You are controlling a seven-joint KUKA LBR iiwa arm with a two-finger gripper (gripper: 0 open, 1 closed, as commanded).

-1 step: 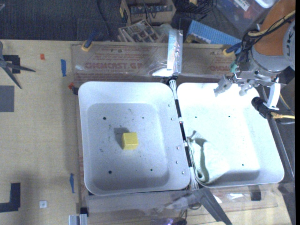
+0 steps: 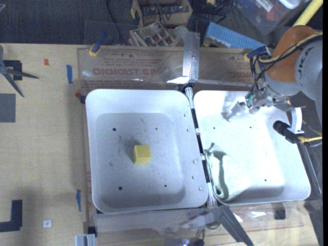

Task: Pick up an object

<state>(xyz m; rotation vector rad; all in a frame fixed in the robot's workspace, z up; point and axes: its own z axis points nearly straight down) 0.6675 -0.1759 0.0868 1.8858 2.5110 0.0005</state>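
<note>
So the yellow block [image 2: 142, 154] is sitting in the left bin [image 2: 102, 106], pretty much in the middle of its floor, maybe a touch below center in the frame. It's resting flat and nothing is touching it. The floor around it is looking a bit speckled with dark specks and a few small dots.

The gripper [image 2: 231, 110] is hanging over the right bin [image 2: 287, 188] instead, up near that bin's top left part, pointing toward the divider between the two bins. As for whether it's spread or clenched, I honestly can't tell, it's a small pale blur against the bright white bin. Nothing yellow is showing at its tip. So the block is lying well apart from the gripper, across the divider and lower down toward the left.

The arm [image 2: 300, 65] is coming in from the right with its orange band [image 2: 289, 45] showing above the wrist and some cables looping round it.

There's also a greenish grey floppy thing [image 2: 220, 173] lying in the right bin along its left wall, running down toward the bottom corner. It's sitting well below the gripper, not touching it.
</note>
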